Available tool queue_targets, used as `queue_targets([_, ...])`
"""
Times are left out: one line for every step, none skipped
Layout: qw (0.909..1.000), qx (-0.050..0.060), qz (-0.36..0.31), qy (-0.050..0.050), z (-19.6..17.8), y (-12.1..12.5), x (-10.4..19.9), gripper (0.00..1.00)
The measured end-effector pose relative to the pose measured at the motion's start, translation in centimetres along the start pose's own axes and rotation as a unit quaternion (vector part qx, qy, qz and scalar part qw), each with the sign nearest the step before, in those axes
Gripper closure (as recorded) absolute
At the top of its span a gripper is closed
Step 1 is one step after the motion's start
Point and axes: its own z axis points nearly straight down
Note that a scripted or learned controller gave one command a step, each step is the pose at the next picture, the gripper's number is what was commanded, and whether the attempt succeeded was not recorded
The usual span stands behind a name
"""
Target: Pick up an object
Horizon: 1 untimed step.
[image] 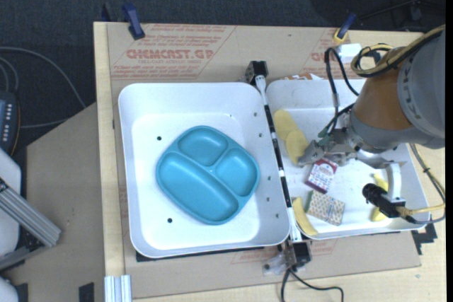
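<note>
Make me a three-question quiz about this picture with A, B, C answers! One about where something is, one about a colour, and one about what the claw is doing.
1. Where is the divided plate?
A. left bin
B. right bin
C. on the floor

2. What colour is the divided plate?
A. red
B. blue
C. green

3. Where is the claw right now?
A. over the left bin
B. outside both bins
C. low in the right bin

Answers:
1 A, it lies flat inside the left bin.
2 B, it is light blue all over.
3 C, it sits among the small items in the right bin, just above the red and white packet.
</note>
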Motion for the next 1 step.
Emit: queue_targets([1.0000, 0.002, 0.001, 0.001, 0.04, -4.03, 1.92, 0.00])
